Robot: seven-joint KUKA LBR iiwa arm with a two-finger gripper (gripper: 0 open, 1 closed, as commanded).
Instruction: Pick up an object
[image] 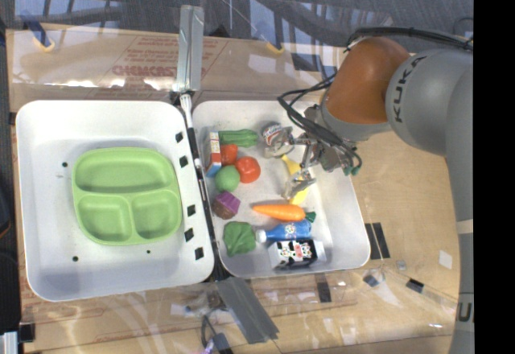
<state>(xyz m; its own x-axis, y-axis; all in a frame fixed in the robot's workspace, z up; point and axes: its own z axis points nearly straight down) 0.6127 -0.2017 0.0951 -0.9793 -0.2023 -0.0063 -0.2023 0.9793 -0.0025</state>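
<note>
Orange carrot (278, 211) lies just below the gripper (301, 177).

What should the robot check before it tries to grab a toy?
1. Gripper is over the right bin: ok.
2. Something sits under it, a yellow piece: ok.
3. Fingers open wide enough: cannot tell.
4. Already holding a toy: cannot tell.
5. Neighbours leave room: not ok, the orange carrot lies right beside the yellow piece.
6. Green divided tray is in the left bin, out of the way: ok.
</note>
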